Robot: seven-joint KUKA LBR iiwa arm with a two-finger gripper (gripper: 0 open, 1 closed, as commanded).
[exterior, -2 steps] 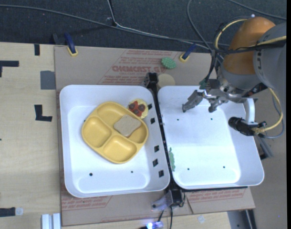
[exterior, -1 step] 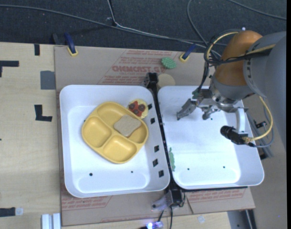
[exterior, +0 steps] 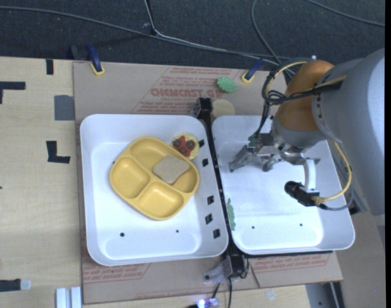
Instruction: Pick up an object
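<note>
Overhead, from where I stood, the grey arm point(exterior: 349, 108) reached in from the right, its orange band point(exterior: 304, 98) above the wrist, and its end effector point(exterior: 243, 162) hung low over the right bin point(exterior: 279, 230). Its fingers pointed leftward, towards the divider between the two bins; whether they were spread or closed I could not tell from that slant, and nothing showed between them.

The things worth picking lay in the left bin point(exterior: 106, 236): a yellow compartment tray point(exterior: 134, 185), a tan, bread-like slab point(exterior: 170, 168) resting across its upper right compartments, and a small red-and-dark piece point(exterior: 185, 145) at the tray's far corner, just beside the divider. A green scrap point(exterior: 229, 208) lay along the right bin's left wall.

As I judged it, the end effector was well apart from the tray and its load, so closing where it hung would catch nothing. A reach across to the tray risked knocking the bin walls. The green scrap sat tight to the wall, leaving a finger little room.

Both bins sat on a cardboard sheet point(exterior: 150, 88) printed in red, clamped at its far edge, on a pale wooden table point(exterior: 29, 191) marked with black tape. Dark carpet point(exterior: 67, 18) and loose cables point(exterior: 183, 40) lay beyond.
</note>
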